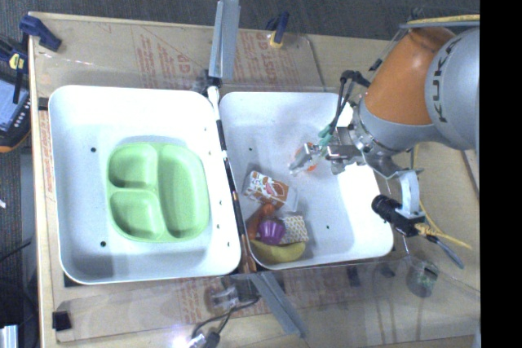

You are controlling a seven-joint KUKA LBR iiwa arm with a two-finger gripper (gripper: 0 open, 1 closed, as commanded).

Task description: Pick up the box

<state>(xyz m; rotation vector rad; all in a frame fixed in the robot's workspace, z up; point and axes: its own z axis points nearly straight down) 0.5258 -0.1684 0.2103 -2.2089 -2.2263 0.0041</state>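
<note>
I see the arm (424,94) reaching in over the right bin (359,232), its jaws (303,160) low above the bin floor; I cannot tell how they stand. The box (266,188) lies flat near the bin's left wall, apart from the jaws, just above a pile with a purple item (272,231) and a banana (279,251). A green tray (157,191) sits in the left bin (73,118).
</note>
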